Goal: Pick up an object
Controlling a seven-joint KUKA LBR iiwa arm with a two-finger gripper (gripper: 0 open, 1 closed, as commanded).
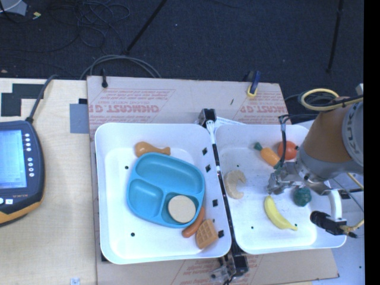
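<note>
1. Camera view looks down on the surface (59, 129), which bears two shallow white bins side by side: the left bin (113, 159) and the right bin (249, 153).
2. The arm (329, 138) reaches in from the right, and its tool (279, 181) hangs low over the middle of the right bin.
3. Whether the tool is spread or pressed together cannot be told from this angle, and nothing can be seen between its tips.
4. A yellow banana (278, 214) lies just near of the tool, towards the bin's near edge.
5. A dark green round object (302, 196) sits just right of the tool, partly against the arm.
6. A carrot (267, 154) and a red tomato-like ball (287, 150) lie at the far side of the right bin, beside the arm.
7. A pale bread-like slice (235, 183) lies left of the tool, near the divider.
8. The left bin holds a blue compartment plate (163, 183) with a round beige biscuit (181, 208) in its near right compartment.
9. A chicken drumstick (151, 149) lies far of the plate; a sausage (193, 224) and a waffle (206, 234) lie at its near right.
10. A teach pendant (18, 171) rests at the left edge.
</note>
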